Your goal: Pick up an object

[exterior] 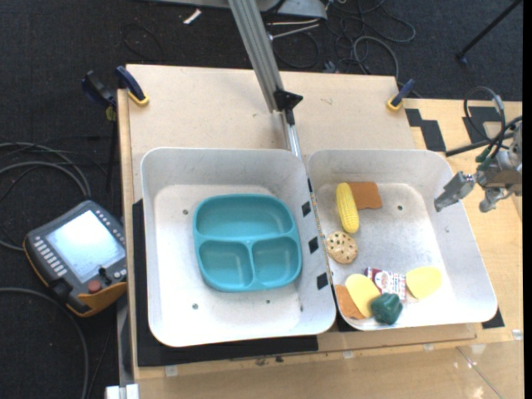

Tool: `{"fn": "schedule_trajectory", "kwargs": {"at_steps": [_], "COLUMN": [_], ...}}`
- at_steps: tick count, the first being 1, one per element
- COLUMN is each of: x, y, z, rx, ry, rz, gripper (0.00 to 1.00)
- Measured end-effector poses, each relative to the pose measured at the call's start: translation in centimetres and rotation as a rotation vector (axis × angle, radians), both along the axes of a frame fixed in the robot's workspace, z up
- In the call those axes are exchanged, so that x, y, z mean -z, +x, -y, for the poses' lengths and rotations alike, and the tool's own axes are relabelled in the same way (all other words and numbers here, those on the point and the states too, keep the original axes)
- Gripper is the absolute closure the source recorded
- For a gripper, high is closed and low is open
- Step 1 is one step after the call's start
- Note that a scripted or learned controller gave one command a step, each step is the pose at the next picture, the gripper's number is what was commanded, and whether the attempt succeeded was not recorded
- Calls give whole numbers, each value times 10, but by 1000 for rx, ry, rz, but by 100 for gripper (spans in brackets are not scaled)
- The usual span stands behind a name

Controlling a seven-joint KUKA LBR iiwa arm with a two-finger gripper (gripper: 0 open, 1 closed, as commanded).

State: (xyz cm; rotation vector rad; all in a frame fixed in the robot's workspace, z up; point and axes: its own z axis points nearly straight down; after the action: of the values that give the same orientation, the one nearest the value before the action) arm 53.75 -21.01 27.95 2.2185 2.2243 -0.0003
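Note:
The right bin [449, 239] holds a yellow corn cob [347, 207], a brown toast slice [366, 195] and a speckled cookie [341, 246]. Near its front edge lie two yellow pieces [362, 290] [424, 282], a red-and-white packet [387, 280], a dark green lump [386, 308] and an orange piece [350, 304]. My gripper [469, 196] hangs over the bin's right rim, well right of the corn. Its fingers stand apart with nothing between them.
The left bin [166, 223] carries a teal divided tray [247, 242]. A slanted metal pole [262, 48] ends at the wall between the bins. A teach pendant [75, 256] lies off the bench at left. Clamps [133, 86] [400, 95] grip the back corners.

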Motion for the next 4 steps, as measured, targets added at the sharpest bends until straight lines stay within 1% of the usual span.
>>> {"fn": "schedule_trajectory", "kwargs": {"at_steps": [1,2,3,4], "x": [0,44,88,150], "y": [0,0,1,3], "z": [0,-4,-1,-7], "rx": [0,2,3,2], "ry": [0,1,1,2], "rz": [0,-4,-5,-6], "gripper": [0,0,0,0]}}
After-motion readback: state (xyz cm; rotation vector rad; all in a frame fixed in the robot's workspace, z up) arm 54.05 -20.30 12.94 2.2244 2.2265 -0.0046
